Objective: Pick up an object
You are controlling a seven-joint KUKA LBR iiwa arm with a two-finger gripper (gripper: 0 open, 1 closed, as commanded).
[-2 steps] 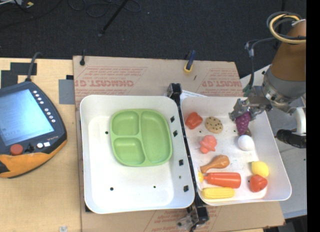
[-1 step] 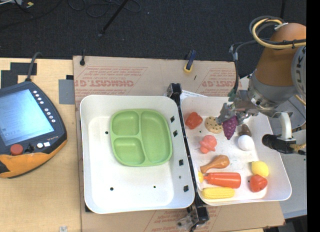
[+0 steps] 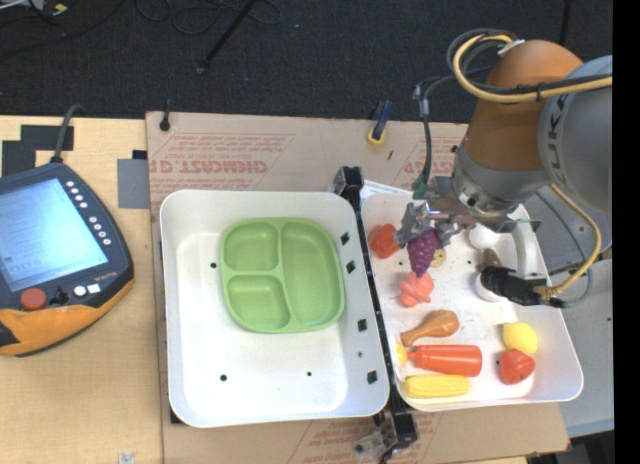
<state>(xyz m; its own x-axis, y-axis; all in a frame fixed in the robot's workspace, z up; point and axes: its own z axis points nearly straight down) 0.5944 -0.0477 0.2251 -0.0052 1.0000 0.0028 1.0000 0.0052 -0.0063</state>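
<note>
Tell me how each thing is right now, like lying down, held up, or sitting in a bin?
gripper: over the right bin, shut on the purple grapes.
purple grapes: hanging between the gripper's fingers.
green plate: lying flat in the left bin.
carrot: lying on its side in the right bin.
corn: lying on its side beside the carrot.
chicken leg: lying down in the right bin.

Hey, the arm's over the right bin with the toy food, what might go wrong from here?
The purple grapes hang at the gripper with little of them visibly between the fingers; they may slip out. A fall could knock the pink toy or the tomato just below, crowded close in the right bin.
</note>
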